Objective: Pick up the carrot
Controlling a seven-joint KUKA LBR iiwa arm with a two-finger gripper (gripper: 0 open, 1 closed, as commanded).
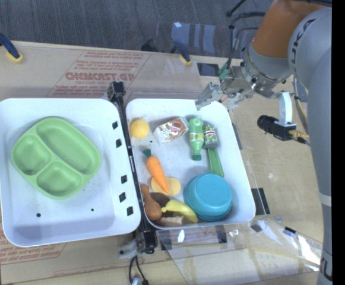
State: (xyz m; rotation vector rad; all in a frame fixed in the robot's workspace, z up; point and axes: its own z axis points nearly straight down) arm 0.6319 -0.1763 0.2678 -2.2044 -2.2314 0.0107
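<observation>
1. Grey robot arm [315,70] with orange band comes in from the right, wrist above the top right corner of the right bin.
2. Metal two-finger gripper [211,97] hangs over the top rim of the right shallow white bin [234,153]; fingers look spread a little, nothing between them, though the tips are small and blurry so the gap is hard to judge.
3. Small orange carrot with green stub [156,171] lies in the right bin, left of centre, slanted with the tip pointing down-right. Well apart from the gripper.
4. Carrot tip rests against a pale yellow round piece [173,186] just below it.
5. Yellow ball-like fruit [139,128] sits near the bin's top left, above the carrot.
6. White and red crumpled packet [171,130] beside the yellow fruit, to its right.
7. Green plastic bottle with label [196,138] lies right of the packet; a second green, long item [213,153] just beside it, type unclear.
8. Blue round bowl [208,197] sits at the bottom right of the right bin.
9. Yellow banana [180,210] and brown items [151,203] are bunched at the bottom left, touching the bowl's side.
10. Left shallow white bin [18,224] holds a light green divided plate with three compartments [54,157], upper left part.
11. Both bins rest on a brown cardboard sheet with red print [95,73].
</observation>
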